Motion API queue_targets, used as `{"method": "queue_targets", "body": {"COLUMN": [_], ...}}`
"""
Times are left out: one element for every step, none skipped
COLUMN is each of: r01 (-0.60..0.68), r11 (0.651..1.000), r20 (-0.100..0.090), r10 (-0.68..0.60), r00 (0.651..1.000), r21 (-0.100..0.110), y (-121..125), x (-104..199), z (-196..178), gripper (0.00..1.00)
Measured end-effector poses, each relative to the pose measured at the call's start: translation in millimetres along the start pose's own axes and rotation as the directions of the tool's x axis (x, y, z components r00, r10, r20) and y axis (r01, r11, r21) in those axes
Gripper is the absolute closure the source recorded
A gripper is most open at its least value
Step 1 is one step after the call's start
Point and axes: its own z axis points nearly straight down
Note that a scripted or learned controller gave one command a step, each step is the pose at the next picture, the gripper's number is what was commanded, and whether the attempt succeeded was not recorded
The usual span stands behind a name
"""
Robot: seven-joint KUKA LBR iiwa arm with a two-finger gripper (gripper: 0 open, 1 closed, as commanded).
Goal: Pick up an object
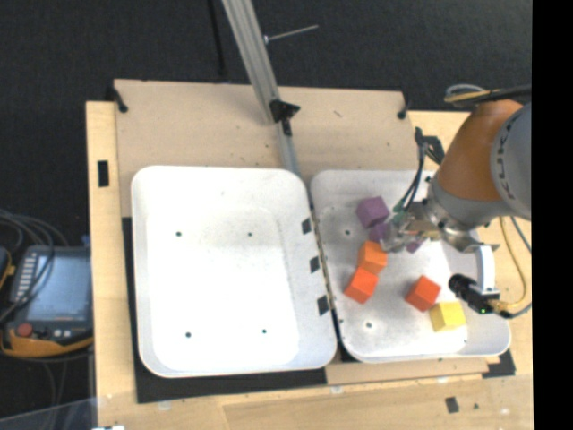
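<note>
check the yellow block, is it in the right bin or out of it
In. The yellow block lies on the right bin's white floor near its front right corner, inside the rim, beside a red block.

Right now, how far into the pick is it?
Done: the approach; the gripper is down in the right bin, beside the purple block. In hand: nothing visibly held; the fingers are too blurred to judge. Left: grasp and lift. The orange blocks, the red block and the yellow block lie on the bin floor.
</note>
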Motion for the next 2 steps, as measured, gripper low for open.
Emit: {"method": "queue_targets", "body": {"r01": [0.01,0.008], "r11": [1.0,1.0], "r20": [-0.002,-0.001], "r10": [-0.01,-0.008], "r00": [1.0,1.0], "r21": [0.021,0.019], "y": [3.9,-0.2], "x": [0.3,-8.3], "z": [-43.8,-95.5], "gripper": [1.0,1.0]}}
